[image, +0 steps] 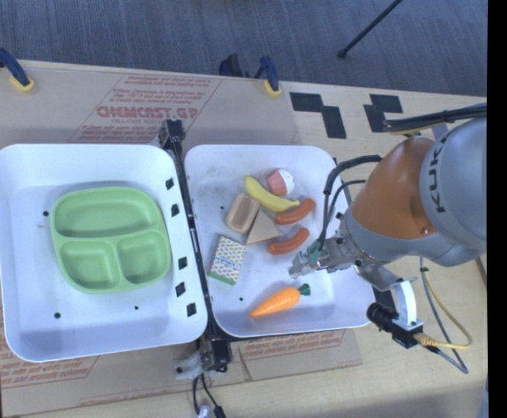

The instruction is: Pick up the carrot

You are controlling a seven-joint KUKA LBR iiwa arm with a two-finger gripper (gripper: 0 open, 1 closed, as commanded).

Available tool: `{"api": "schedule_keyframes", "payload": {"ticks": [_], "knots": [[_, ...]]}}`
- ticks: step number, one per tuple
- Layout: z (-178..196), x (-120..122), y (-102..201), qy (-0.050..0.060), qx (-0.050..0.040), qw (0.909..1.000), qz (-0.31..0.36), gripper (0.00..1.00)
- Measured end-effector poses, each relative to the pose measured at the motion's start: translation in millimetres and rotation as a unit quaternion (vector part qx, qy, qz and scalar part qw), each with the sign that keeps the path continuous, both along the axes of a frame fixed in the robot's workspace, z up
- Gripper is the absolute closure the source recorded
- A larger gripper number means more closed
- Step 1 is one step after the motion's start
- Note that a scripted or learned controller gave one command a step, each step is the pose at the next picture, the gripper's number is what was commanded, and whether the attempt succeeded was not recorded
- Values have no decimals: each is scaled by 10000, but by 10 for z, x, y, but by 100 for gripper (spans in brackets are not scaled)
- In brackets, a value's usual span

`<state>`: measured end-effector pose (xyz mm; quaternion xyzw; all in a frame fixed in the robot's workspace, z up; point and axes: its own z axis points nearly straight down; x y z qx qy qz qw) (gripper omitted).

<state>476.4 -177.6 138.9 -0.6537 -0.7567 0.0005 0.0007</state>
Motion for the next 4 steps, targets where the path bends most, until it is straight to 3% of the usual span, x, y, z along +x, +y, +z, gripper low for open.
{"api": "schedule_keyframes", "payload": {"ticks": [1,2,3,4], "knots": [[0,0,0,-1,0,10000,-2,0],[-477,-5,23,12,14,9957,928,0],[-377,-1,23,17,17,9955,945,100],[-38,0,-73,0,0,9993,361,100]]}}
